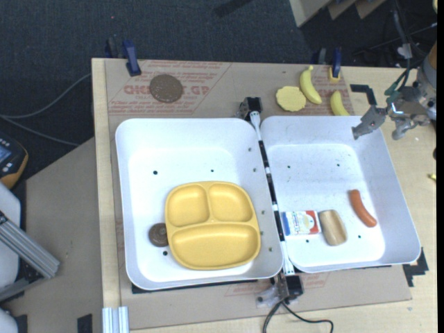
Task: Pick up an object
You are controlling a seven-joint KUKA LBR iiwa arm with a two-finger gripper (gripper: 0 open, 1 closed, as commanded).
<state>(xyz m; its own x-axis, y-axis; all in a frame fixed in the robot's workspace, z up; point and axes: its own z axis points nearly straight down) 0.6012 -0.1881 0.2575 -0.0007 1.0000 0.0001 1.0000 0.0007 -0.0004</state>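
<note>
The right bin (326,161) holds a red-orange sausage (362,208), a tan bread roll (333,227) and a small white carton with red and blue print (300,223), all near its front edge. My gripper (381,128) hangs over the bin's far right corner, well apart from those three items. Its fingers are spread open with nothing between them. In the left bin (180,151) lies a yellow divided plate (211,224) with a brown disc (159,235) tucked against its left side.
On the bench behind the right bin lie two bananas (311,85) (338,103) and a yellow round piece (291,98). A brown round piece (166,87) sits behind the left bin. A black clip (251,107) stands where the bins meet.
</note>
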